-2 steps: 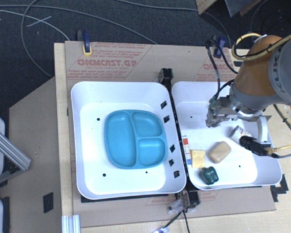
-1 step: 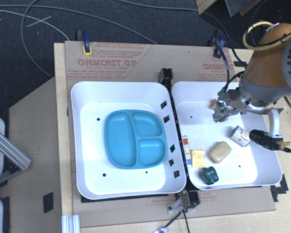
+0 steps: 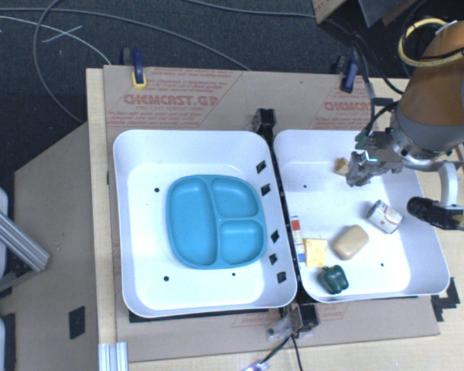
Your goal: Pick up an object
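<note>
mostly smooth: blue plate (image 3: pixel 215 221) (three compartments), rounded tan block (image 3: pixel 349 242), gripper (image 3: pixel 361 168)

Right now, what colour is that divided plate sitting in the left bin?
Light blue: the divided plate shows plainly in the camera view, against the left bin's white floor.

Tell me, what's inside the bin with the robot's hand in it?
The right bin holds a tan lump, green thing, yellow square and small white-red container. The gripper partly covers something tan.
</note>
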Robot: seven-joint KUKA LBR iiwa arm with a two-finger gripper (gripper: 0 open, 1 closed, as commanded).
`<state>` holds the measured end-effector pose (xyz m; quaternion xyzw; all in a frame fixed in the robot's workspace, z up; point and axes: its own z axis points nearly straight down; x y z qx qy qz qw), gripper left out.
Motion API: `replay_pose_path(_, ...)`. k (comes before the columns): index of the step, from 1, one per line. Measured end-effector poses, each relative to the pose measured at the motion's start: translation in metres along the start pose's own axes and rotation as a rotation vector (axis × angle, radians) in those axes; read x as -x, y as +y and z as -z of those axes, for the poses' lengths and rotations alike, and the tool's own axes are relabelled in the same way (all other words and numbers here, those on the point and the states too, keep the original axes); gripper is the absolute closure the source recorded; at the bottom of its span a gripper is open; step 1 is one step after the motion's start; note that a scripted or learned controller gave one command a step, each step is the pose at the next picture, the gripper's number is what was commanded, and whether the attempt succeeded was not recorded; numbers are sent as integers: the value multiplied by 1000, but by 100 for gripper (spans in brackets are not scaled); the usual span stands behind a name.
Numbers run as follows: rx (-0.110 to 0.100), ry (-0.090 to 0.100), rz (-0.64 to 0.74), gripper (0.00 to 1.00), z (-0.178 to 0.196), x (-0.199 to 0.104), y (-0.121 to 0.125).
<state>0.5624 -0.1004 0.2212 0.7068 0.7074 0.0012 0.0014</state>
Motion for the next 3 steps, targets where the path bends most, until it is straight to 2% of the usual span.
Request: replay_pose_path(3, -2, 3, 6, 100, 23, -157, 30)
